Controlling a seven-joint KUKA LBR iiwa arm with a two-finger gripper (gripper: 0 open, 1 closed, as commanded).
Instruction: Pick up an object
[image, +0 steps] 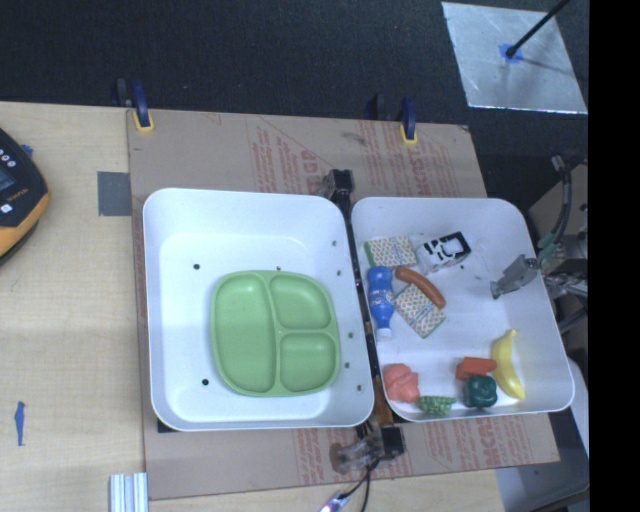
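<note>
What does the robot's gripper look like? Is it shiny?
At the right edge of the right bin, the gripper is a small grey metal piece with a pointed tip. It looks dull rather than shiny. Behind it sit darker grey parts and thin curved cables. It is too small and blurred to make out any markings.

Note the smooth, faintly glossy white plastic of the left bin (170, 300) and right bin (500, 215). The green divided plate (272, 332) in the left bin reads as matt moulded plastic. Beneath both bins you see a matt brown cardboard sheet (300, 150) printed in red, laid on the pale wood-grain bench (60, 330). Left of the dull grey metal fingers (515, 275), the sausage (420, 287) and, below them, the banana (508, 362) look like smooth, shiny plastic.
</note>
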